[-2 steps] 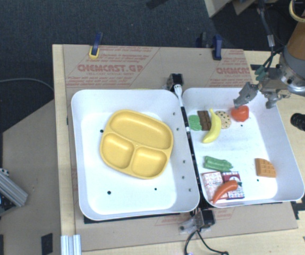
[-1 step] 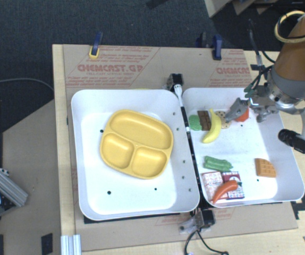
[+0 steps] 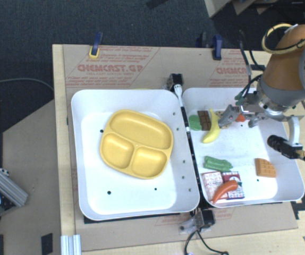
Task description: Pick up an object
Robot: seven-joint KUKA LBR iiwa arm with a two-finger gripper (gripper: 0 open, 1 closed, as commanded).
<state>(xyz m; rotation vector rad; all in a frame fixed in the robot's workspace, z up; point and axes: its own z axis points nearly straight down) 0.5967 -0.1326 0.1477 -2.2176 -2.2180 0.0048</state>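
Observation:
My gripper (image 3: 240, 118) hangs over the back of the right bin (image 3: 290, 193), open, with its two grey fingers (image 3: 226, 116) spread apart. A small orange-red bit (image 3: 241, 117) shows between them; I cannot tell whether it lies on the bin floor or is touched. Just left of the gripper lie a yellow banana (image 3: 212, 134), a brown bar (image 3: 204, 120) and a green round piece (image 3: 194, 122). Nearer the front are a green pod (image 3: 217, 163), a red chili (image 3: 226, 189) on a printed packet (image 3: 220, 179), and a tan waffle (image 3: 265, 168).
The left bin (image 3: 89, 142) holds a yellow divided plate (image 3: 136, 143). The grey arm with its orange band (image 3: 290, 52) reaches in over the right bin's back right corner. A black part (image 3: 280, 145) sticks out by the bin's right wall.

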